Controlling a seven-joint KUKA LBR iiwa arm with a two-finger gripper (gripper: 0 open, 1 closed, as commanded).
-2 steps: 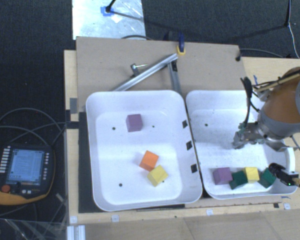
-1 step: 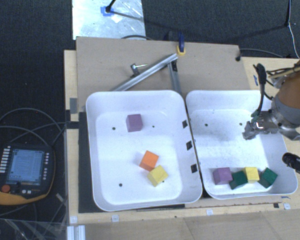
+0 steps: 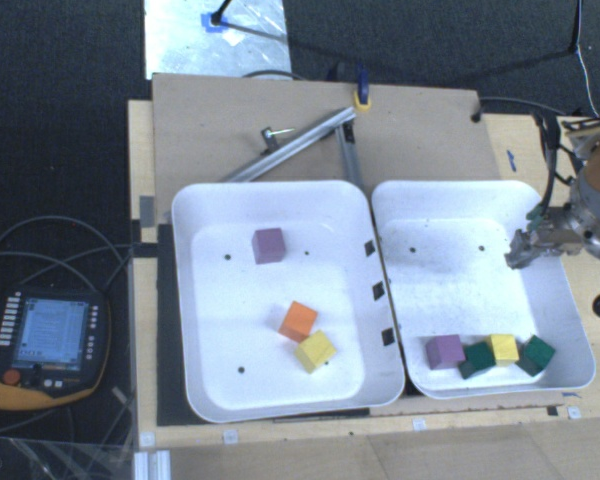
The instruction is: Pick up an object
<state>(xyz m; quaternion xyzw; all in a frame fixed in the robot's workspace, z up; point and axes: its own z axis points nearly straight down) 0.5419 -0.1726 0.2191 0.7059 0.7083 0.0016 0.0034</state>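
Note:
The left bin [image 3: 195, 298] holds a purple cube [image 3: 269, 245] near its back, with an orange cube [image 3: 298, 320] and a yellow cube [image 3: 315, 351] touching each other nearer the front. Along the right bin's [image 3: 450, 198] front wall lie a purple cube [image 3: 444, 351], a dark green cube [image 3: 474, 358], a yellow cube [image 3: 504, 348] and another green cube [image 3: 536, 353] in a row. My gripper [image 3: 522, 250] hangs over the right bin's right side, well behind that row. Nothing shows in its grasp.
A metal rod [image 3: 290, 146] lies slanted on the brown board behind the bins. A teach pendant [image 3: 42, 346] with cables sits on the floor at the left. Black cables run near the arm at the right.

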